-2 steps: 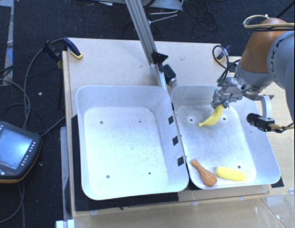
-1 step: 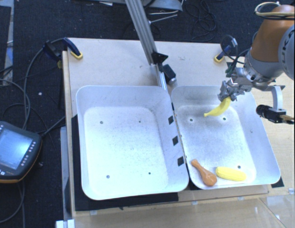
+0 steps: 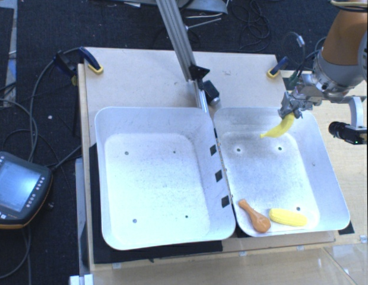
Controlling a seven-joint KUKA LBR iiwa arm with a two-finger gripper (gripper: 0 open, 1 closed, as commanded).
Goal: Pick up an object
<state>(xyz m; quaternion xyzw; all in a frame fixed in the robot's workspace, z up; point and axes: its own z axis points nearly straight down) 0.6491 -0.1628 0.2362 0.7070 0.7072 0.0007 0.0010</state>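
You see a yellow banana hanging by its upper end from the pincer, curved tip pointing down-left, lifted over the far part of the right bin. Near that bin's front edge lie a yellow corn-like piece and, just left of it, an orange spoon-shaped piece.

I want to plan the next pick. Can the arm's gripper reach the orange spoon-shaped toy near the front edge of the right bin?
Probably yes. The orange spoon-shaped toy lies uncovered, beside a yellow oblong toy. But the gripper already holds a yellow banana.
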